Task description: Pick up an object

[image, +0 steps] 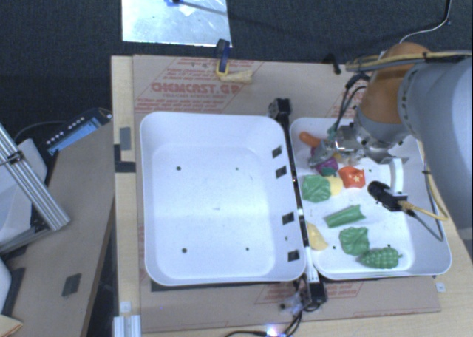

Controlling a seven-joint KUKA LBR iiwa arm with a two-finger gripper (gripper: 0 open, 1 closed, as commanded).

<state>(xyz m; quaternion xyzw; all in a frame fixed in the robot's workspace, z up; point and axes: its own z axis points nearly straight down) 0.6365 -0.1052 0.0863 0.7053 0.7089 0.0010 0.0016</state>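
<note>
Your bench [126, 202] carries two shallow white bins side by side on a printed cardboard sheet [194, 86], with dark carpet behind it and a shiny metal plate [174, 1] lying on that carpet. No single target is set, so look to the right bin [429, 250], where all the toys lie: a purple piece [323, 164] and an orange carrot [309, 138] at the far end, then a red block [352, 177], a leafy green piece [315, 188], a green pod [344, 216], another green leaf [354, 240], a knobbly green piece [381, 257] and a yellow piece [316, 236] against the divider. The gripper [341, 143] sits low over the purple piece and carrot; you cannot tell how it is set, or whether it has anything. I judge this the reach-and-grasp step; next it should close on one toy and lift straight up. The left bin [214, 195] lies well apart from the arm [436, 99].
</note>
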